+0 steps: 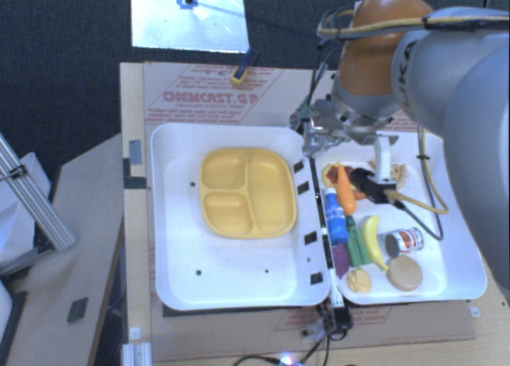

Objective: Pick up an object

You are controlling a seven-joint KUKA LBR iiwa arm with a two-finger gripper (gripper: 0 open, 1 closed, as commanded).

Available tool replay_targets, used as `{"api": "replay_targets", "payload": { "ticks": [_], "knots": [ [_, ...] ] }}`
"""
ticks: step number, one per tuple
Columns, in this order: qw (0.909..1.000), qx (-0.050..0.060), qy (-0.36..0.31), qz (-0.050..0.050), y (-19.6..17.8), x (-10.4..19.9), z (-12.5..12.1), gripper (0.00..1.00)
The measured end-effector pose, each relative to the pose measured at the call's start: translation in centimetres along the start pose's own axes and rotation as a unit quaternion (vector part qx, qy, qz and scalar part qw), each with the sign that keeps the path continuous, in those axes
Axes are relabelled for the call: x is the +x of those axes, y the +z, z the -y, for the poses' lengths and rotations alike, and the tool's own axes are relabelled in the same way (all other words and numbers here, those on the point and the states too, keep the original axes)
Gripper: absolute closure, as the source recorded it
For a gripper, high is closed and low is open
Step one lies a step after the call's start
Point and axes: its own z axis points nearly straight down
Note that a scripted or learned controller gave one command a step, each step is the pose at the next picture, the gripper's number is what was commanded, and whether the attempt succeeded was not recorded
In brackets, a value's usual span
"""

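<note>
Your pincer (313,143) hangs by the orange plastic carrot (345,189), likely lining up a pick; clenched or released, you cannot tell.

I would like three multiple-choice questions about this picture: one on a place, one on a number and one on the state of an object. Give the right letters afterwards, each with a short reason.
1. Where does the yellow plate lie?
A. In the left bin
B. On the bare bench outside the bins
C. Leaning against the arm

2. How many compartments does the yellow plate have?
A. Two
B. Three
C. Five

3. How does the can rest?
A. Upright on its base
B. Stacked on top of the plate
C. On its side

Answers:
1. A, since the plate sits flat on the white floor of the left bin.
2. B, since ridges divide it into two smaller sections and one larger one.
3. C, since its round grey end faces sideways and its label runs along the bin floor.
</note>
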Motion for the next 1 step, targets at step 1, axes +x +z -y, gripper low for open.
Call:
{"api": "replay_targets", "payload": {
  "ticks": [1],
  "knots": [
    [1.0,-0.001,-0.001,0.0,-0.48,0.94,0.17,1.0]
  ]
}}
